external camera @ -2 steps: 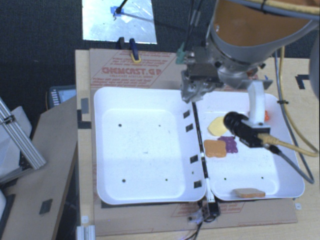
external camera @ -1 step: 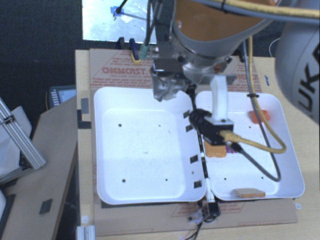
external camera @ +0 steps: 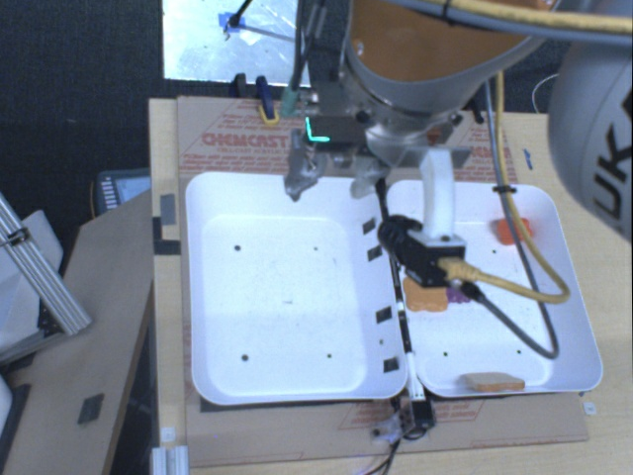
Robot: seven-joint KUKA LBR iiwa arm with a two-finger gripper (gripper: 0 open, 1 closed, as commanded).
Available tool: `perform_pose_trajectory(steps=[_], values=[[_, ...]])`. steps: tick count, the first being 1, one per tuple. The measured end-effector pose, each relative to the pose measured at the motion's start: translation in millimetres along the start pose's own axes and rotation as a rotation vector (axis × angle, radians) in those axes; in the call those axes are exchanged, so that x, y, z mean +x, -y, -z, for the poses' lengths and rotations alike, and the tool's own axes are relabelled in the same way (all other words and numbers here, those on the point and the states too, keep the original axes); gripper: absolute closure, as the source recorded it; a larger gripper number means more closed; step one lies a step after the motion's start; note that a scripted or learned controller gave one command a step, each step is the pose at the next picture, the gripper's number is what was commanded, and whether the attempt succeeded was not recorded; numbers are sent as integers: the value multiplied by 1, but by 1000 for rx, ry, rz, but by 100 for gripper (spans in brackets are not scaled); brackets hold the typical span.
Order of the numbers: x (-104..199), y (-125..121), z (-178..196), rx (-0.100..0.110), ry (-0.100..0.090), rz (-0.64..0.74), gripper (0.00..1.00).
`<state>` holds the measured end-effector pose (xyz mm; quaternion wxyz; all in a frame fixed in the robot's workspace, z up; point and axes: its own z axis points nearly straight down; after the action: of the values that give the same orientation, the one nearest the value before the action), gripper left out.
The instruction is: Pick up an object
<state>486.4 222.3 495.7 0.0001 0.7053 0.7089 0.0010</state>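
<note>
Camera view: the grey arm [external camera: 593, 117] with its orange band comes in from the right of the seam [external camera: 398, 317] where the two bins meet, and covers the far stretch of that seam. A printed cardboard sheet [external camera: 237, 139] lies under both bins and shows as a border on every side.

The left bin [external camera: 198, 295], left of the seam, shows a plain white floor marked by a few small dark dots, with open room up to all four walls. The right bin [external camera: 586, 356], right of the seam, has open floor mainly in its near half.

The gripper [external camera: 300, 178] hangs left of the seam, at the left bin's far rim and above the floor. Whether it is open or closed cannot be told, and nothing shows in its grasp.

Things to pick up all lie right of the seam:
- A tan flat piece [external camera: 492, 382] lies close along the near wall.
- An orange-tan piece [external camera: 427, 298] sits just beside the seam, about midway along it.
- A small purple thing [external camera: 458, 294] touches its right side.
- An orange object [external camera: 513, 231] lies well away from the seam, towards the far right corner.
</note>
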Motion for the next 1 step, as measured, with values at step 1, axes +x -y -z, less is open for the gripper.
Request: perform_pose_trajectory(steps=[1], values=[[0,0,11,-3,-2,6,100]])
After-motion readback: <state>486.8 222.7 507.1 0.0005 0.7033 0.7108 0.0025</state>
